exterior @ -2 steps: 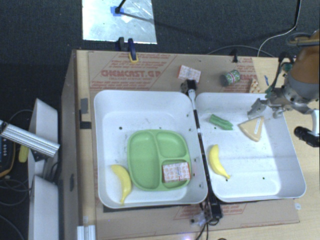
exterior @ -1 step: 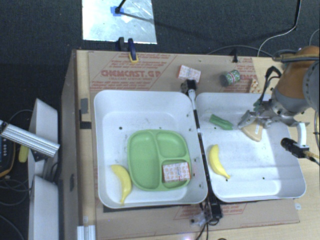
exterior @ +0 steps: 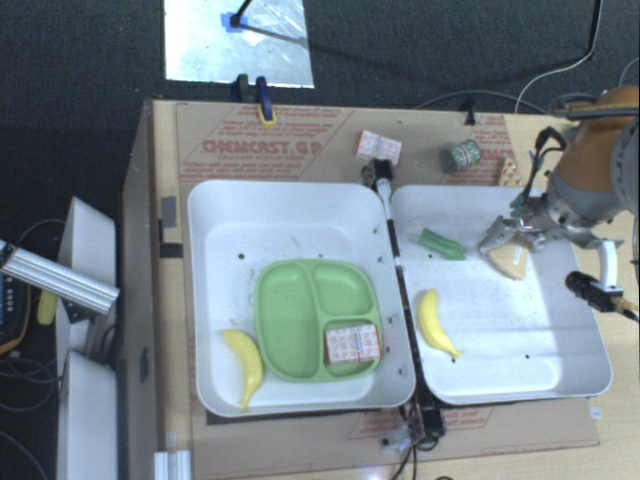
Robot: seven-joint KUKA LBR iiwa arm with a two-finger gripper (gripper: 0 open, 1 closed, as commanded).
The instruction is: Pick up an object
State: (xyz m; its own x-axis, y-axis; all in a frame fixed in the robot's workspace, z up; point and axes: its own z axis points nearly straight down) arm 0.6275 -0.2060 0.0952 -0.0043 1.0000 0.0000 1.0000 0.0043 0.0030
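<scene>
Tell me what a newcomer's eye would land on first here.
The green divided plate in the left bin stands out first, with a small patterned packet in one compartment and a banana beside it. In the right bin, a second banana lies near the divider, and the end effector hovers over a pale wedge.

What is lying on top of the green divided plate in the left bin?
On the green plate, a small patterned packet lies in the lower right compartment. Whatever is beneath the packet is hidden. The banana lies beside the plate.
</scene>
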